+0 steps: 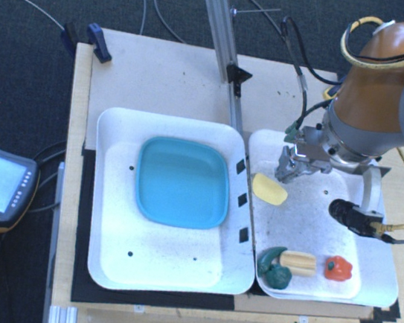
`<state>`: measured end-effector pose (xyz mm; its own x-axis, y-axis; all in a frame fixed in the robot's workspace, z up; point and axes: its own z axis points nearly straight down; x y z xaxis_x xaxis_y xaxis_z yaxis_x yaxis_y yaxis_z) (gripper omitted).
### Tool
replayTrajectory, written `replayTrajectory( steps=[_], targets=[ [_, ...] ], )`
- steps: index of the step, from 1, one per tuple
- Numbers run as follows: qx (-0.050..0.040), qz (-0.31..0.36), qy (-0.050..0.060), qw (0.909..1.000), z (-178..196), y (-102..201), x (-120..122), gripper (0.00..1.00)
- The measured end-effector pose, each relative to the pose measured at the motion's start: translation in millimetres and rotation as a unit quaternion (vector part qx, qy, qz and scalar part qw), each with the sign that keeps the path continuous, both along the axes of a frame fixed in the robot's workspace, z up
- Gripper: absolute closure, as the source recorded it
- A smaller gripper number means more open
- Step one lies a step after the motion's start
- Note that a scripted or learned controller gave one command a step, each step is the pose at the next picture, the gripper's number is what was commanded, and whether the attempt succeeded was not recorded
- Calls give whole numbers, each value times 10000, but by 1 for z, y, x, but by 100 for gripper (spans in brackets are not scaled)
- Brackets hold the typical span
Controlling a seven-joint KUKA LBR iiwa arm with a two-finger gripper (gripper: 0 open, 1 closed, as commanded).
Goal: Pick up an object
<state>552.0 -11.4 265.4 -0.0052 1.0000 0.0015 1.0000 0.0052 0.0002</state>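
The gripper point(289, 165) hung low over the upper part of the right bin point(380, 255), and how far it stood open could not be told, nor anything in its grasp. A pale yellow object point(268, 189) lay just below and left of it, near the bin's left wall. Well apart, along the near edge, lay a green vegetable point(275, 267), a tan piece point(298, 263) and a red pepper point(337, 268). A blue plate point(183, 182) sat in the left bin point(109, 203).
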Motion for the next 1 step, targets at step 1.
replayTrajectory(
  steps=[1],
  targets=[
    [0, -2, 1, 10000, -1, 60, -1, 100]
  ],
)
